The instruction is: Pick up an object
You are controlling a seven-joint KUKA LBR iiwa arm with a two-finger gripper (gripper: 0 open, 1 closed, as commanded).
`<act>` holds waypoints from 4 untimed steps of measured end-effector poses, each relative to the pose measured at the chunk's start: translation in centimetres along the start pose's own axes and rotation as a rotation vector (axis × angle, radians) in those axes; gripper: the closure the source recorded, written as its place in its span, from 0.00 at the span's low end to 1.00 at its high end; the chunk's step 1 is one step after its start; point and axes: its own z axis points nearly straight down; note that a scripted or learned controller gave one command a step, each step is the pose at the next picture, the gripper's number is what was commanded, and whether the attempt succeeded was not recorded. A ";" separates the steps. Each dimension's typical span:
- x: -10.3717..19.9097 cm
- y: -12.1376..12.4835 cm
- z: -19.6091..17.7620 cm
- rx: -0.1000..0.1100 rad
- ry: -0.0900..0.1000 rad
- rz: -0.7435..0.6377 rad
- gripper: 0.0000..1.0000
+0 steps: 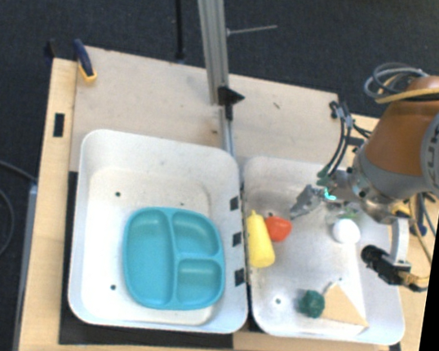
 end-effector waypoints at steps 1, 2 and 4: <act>0.0 0.1 -0.1 -0.003 0.000 0.000 0.00; 0.3 0.4 4.2 0.000 -0.002 0.001 0.00; -0.7 0.9 10.8 -0.011 -0.011 0.007 0.00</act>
